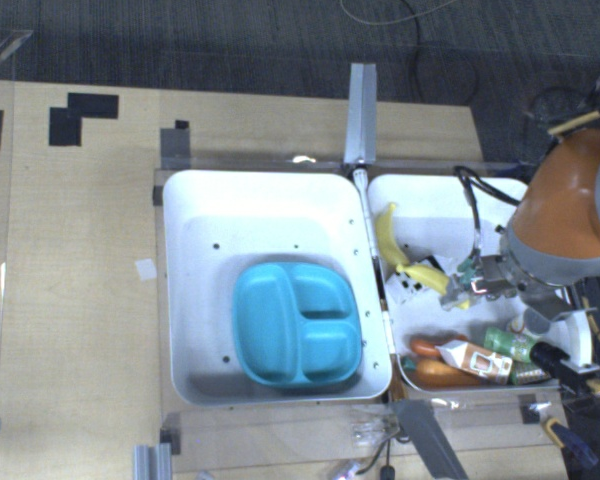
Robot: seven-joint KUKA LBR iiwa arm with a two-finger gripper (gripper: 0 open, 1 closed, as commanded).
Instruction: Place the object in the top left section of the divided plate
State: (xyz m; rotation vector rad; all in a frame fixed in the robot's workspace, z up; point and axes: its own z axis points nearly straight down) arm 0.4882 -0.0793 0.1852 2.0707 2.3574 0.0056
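Arm reaches in from right, hand (467, 286) low over right bin (420, 193), beside banana (398, 251); finger state unclear. Divided plate (296, 321) in left bin (195, 268).

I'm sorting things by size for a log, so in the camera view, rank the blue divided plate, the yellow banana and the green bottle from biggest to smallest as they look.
1. Blue divided plate, in the left bin, clearly largest.
2. Yellow banana, in the right bin.
3. Green bottle, partly hidden by the arm, so its rank is less sure.
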